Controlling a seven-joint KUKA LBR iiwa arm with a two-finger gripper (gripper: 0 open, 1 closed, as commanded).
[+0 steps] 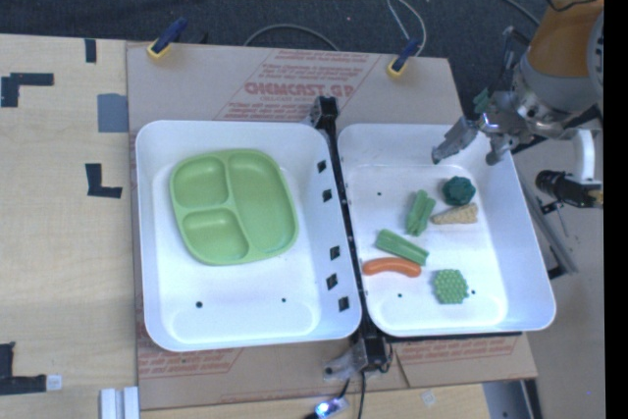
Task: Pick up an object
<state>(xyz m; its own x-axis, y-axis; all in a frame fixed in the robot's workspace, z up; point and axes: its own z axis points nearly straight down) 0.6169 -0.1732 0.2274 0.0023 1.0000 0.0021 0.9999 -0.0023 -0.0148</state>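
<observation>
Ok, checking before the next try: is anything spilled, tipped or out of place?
Nothing stands out. The toy foods sit loose in the right bin; the green tray lies flat in the left bin.

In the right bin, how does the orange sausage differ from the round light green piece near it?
The orange sausage is long, thin and slightly curved; the round light green piece is compact and roughly ball-shaped. The sausage looks smooth, the green piece bumpy. The sausage lies nearer the divider between the bins, the green piece farther right. Both rest loose on the floor of the right bin, away from the hand.
</observation>
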